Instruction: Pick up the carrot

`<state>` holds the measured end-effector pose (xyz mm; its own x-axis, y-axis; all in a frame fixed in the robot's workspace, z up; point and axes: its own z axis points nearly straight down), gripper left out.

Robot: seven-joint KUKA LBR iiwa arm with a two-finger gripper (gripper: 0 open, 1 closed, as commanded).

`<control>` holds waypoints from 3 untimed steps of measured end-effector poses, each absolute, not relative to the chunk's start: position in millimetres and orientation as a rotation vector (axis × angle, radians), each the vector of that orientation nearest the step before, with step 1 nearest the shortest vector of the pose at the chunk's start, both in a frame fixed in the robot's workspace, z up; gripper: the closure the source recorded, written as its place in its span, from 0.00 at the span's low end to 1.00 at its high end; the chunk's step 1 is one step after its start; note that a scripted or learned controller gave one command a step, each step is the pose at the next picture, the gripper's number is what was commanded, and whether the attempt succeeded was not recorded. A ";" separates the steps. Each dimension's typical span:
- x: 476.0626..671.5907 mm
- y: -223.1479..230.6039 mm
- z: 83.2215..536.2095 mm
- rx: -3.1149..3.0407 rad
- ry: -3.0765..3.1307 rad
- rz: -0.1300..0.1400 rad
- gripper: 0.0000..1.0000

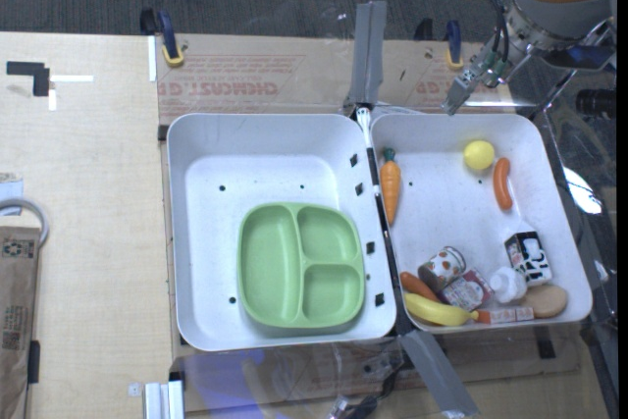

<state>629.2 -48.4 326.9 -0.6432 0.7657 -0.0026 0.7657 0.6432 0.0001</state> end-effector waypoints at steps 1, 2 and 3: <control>649.1 -77.3 441.6 1.595 2.704 -0.002 1.00; 650.3 -77.0 449.9 1.590 2.704 -0.004 1.00; 619.7 -46.3 298.6 1.350 2.837 -0.002 1.00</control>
